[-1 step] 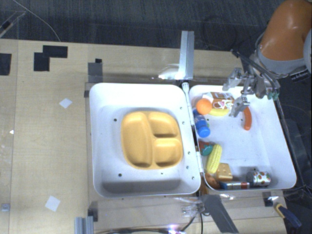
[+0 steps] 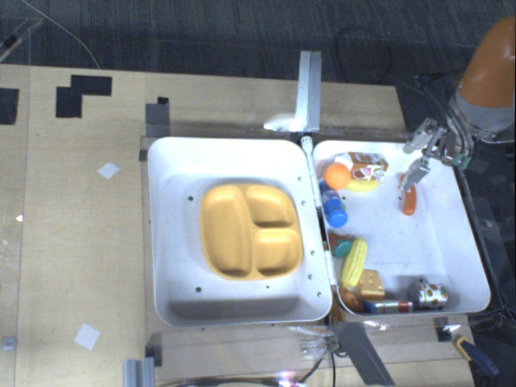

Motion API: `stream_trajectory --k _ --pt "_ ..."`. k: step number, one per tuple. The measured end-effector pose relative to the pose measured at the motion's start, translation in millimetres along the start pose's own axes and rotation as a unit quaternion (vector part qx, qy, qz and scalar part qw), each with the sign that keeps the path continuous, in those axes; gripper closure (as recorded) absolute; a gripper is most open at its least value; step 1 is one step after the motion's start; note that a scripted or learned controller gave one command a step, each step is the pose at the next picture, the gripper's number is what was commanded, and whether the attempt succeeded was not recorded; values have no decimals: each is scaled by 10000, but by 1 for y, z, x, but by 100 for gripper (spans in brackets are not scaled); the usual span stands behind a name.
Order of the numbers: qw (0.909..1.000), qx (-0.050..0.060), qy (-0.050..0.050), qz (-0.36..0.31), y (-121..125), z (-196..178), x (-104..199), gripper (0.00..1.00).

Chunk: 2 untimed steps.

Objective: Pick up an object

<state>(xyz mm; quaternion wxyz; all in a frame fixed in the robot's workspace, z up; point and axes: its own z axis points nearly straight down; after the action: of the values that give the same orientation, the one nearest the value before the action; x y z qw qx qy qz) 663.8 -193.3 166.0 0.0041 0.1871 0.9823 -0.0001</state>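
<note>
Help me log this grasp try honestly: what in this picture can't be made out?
- Gripper, camera view: small and cluttered with metal parts; whether it grips the orange object below it cannot be told.
- Arm: cut off by the right edge.
- Small can and the packet: labels too small to read.
- Items under the corn cob near the right bin's left wall: overlapped, shapes unclear.

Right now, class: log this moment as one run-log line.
gripper: over right bin, far edge | orange-red object: just below gripper, held or not: unclear | yellow tray: left bin
</note>
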Motion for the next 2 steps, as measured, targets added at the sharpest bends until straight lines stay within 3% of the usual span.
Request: stream_trajectory --k 1,2 --pt "9965 14 42 840 29 79 19 0" --pt "9968 -9 -47 803 32 64 15 100"
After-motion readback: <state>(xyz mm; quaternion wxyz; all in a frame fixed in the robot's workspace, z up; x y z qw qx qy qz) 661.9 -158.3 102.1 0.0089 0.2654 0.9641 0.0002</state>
